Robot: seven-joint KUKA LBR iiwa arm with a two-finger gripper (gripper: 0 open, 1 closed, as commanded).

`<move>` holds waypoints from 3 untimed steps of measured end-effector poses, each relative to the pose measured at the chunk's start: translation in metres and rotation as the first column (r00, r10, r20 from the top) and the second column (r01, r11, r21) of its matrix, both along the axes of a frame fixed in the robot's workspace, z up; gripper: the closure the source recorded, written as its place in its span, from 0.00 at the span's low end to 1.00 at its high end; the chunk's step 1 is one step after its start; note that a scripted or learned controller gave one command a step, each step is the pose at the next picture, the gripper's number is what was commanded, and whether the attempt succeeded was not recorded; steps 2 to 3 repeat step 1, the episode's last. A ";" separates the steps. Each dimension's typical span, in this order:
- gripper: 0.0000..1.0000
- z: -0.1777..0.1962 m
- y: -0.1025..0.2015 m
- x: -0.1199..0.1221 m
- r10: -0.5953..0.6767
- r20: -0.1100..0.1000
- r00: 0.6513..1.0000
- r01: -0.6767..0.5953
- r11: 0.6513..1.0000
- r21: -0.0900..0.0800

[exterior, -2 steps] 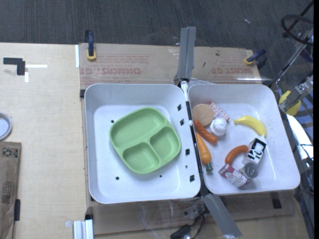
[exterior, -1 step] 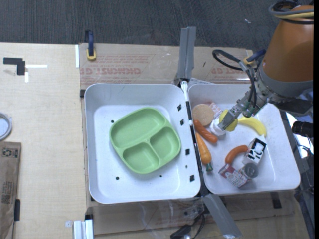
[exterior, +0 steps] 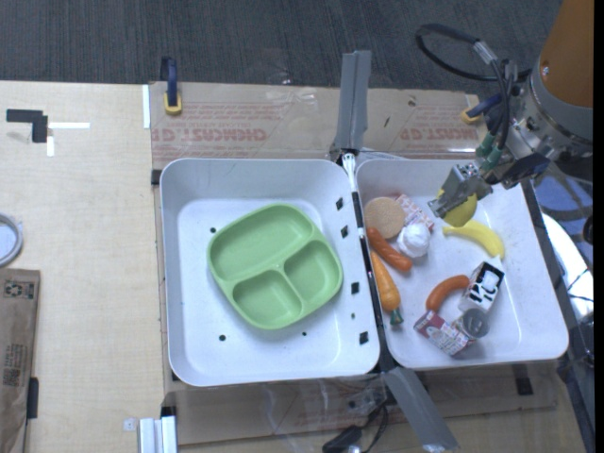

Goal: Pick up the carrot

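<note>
The carrot (exterior: 384, 286) is orange with a small green stub at its near end. It lies along the left wall of the right bin (exterior: 538, 343), pointing toward the front. My gripper (exterior: 459, 192) hangs over the back middle of that bin, well to the right of the carrot and farther back. It is just above a yellow piece (exterior: 460, 214) next to the banana (exterior: 479, 238). Nothing can be seen held in it.
Close to the carrot are an orange-red sausage-like piece (exterior: 390, 251), a brown round bun (exterior: 384, 215) and a white garlic bulb (exterior: 413, 240). Another red sausage (exterior: 444, 292), a black-and-white bottle (exterior: 484, 285) and a crumpled can (exterior: 450, 333) lie toward the front. The left bin (exterior: 184, 253) holds a green divided plate (exterior: 274, 265).
</note>
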State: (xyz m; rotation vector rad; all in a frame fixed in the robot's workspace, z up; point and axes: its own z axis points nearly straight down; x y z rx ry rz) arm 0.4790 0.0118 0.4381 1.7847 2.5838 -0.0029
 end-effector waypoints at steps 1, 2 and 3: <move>1.00 0.003 -0.068 0.000 0.106 0.000 0.994 -0.106 0.994 0.000; 1.00 0.003 -0.068 0.000 0.106 0.000 0.994 -0.106 0.994 0.000; 1.00 0.003 -0.068 0.000 0.106 0.000 0.994 -0.106 0.994 0.000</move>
